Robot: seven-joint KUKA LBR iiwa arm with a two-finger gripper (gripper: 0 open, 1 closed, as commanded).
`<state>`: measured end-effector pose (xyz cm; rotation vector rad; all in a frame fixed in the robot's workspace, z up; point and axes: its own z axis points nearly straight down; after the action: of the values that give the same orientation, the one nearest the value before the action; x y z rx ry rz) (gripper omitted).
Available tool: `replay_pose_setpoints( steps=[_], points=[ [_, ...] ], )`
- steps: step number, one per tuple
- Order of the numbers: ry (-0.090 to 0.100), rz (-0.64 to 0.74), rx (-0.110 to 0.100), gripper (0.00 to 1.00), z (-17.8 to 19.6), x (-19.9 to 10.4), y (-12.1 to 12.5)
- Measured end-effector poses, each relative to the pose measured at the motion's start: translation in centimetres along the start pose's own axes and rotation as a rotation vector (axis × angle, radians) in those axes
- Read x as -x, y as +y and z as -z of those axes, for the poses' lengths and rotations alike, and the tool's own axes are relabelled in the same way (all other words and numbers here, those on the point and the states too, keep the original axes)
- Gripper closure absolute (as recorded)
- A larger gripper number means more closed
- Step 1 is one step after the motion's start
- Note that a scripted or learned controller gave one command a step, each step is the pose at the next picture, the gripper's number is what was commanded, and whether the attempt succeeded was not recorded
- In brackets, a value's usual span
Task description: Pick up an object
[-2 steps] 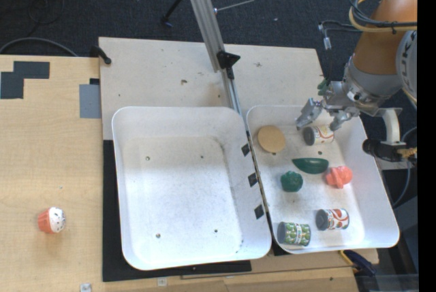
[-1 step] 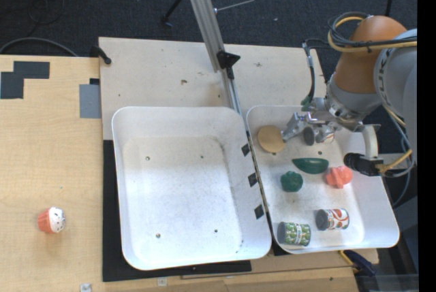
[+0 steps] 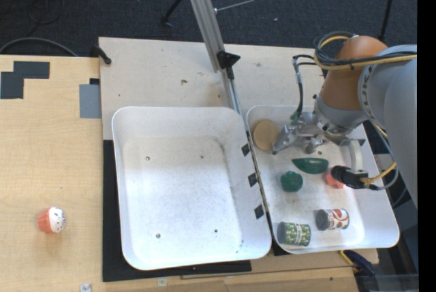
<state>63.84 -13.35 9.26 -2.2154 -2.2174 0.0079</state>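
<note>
Over the right bin [image 3: 381,233], near its far edge, the pincer [image 3: 289,139] hangs low beside a tan round disc [image 3: 263,135]; whether it is open or closed cannot be told. Toward mid-bin lie a dark green bowl-shaped piece [image 3: 310,164], a green round object [image 3: 292,181] and a small orange-red item [image 3: 334,179]. Two cans [image 3: 294,233] [image 3: 332,219] rest by the near edge. Left bin [image 3: 129,148] adjoins it. A small red-and-white object [image 3: 52,220] sits on the bench's [image 3: 157,73] wooden left side.

Grey arm [image 3: 381,90] over right bin [image 3: 381,233], green can [image 3: 294,233], tan disc [image 3: 263,135]
</note>
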Motion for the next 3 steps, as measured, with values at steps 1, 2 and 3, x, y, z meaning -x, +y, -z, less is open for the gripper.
replay_pose_setpoints(
  steps=[1, 2, 3],
  points=[
    [-0.001, -0.003, 0.005, 1.0, 1.3, 0.1, 0.1],
    [-0.002, -0.005, 0.013, 1.0, 7.7, 0.3, -0.2],
    [-0.002, -0.001, 0.011, 1.0, 12.1, 0.5, -0.2]
  ],
)
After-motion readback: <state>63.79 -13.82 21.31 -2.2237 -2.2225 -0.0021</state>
